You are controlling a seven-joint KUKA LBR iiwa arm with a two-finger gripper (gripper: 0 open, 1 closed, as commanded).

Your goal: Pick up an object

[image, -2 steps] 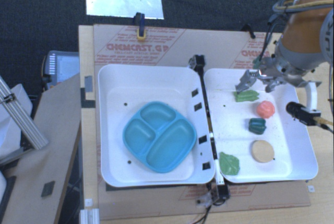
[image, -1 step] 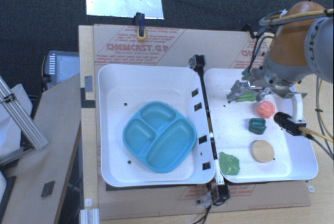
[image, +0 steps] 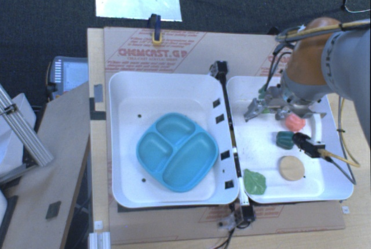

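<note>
In the right bin (image: 324, 187) lie a pink object (image: 294, 122), a dark teal object (image: 284, 139), a tan round disc (image: 291, 168) and a green leafy object (image: 254, 181). My gripper (image: 258, 107) hangs low over the upper left part of this bin, to the left of the pink object and apart from it. Nothing shows in its grasp. The grey arm and its orange band (image: 310, 62) cover the bin's upper right part.
The left bin (image: 124, 184) holds a blue divided plate (image: 177, 151). A black divider (image: 226, 126) runs between the bins. A black connector with a yellow cable (image: 310, 146) hangs just right of the teal object.
</note>
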